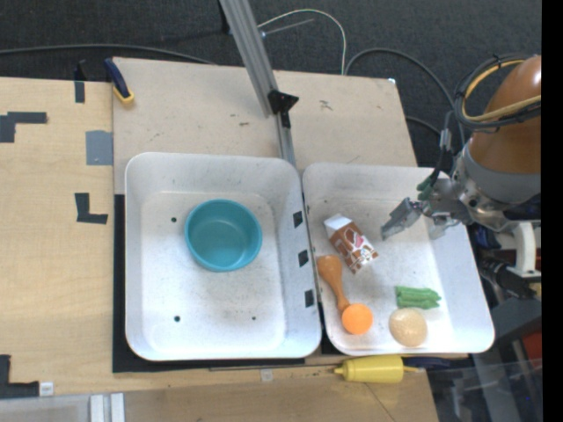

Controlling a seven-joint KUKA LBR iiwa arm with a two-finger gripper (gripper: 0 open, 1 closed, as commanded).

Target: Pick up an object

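- Currently the hand (420,221) hangs over the upper right part of the right bin (466,275), fingers spread apart, with nothing between them.
- Nearest to it, a small brown-and-white carton (351,243) lies on the bin floor, to the hand's left and apart from it.
- Below the carton: a tan drumstick (332,275) touching an orange ball (357,319); a green item (417,297); a beige round item (408,327).
- A teal bowl (223,235) sits in the left bin (149,262).
- A yellow bottle (374,369) lies on the counter (189,104).
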